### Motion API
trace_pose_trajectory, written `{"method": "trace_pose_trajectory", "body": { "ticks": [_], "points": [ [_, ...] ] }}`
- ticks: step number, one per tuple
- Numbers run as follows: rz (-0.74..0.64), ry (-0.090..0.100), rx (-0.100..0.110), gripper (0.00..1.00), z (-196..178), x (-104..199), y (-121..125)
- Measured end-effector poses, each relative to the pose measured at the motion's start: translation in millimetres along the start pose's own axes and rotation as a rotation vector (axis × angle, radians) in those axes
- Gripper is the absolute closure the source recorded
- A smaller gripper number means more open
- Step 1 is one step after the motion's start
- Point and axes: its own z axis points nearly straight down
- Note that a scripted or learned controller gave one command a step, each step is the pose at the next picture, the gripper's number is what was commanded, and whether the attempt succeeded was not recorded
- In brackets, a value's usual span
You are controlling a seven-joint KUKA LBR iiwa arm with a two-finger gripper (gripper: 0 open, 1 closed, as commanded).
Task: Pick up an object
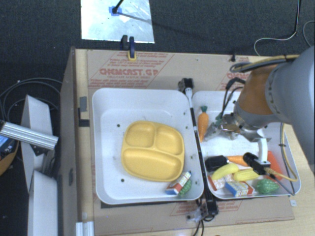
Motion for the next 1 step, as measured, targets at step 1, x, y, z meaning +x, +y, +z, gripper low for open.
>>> {"method": "trace_pose_trajectory", "body": {
  "ticks": [1],
  "points": [
    [-0.001, -0.001, 0.000, 0.00, -0.3, 0.8, 49.1]
  ]
}}
